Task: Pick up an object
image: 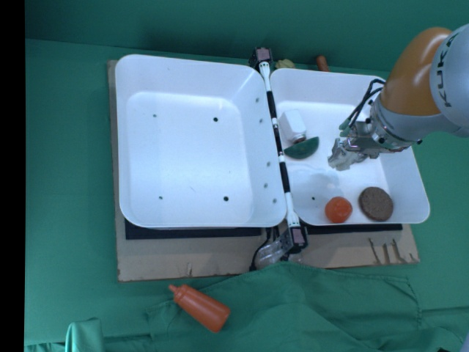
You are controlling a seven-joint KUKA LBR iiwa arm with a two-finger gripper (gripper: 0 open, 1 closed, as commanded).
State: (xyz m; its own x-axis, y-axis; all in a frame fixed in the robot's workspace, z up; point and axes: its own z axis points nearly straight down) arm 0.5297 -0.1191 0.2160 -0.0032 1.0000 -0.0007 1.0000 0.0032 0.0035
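Over the right bin (410, 169), approach phase is judged; gripper (341, 157) is positioned above bare floor, jaw state undeterminable. Nearest obj., an orange ball (338, 210), is required w/ descent.

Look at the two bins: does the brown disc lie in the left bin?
No. The brown disc lies in the right bin, beside the orange ball.

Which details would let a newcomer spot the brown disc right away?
Start at the right-hand bin, the one the arm reaches into, and go to its near right corner. The brown disc lies flat there, beside an orange ball; it is darker, flatter and speckled.
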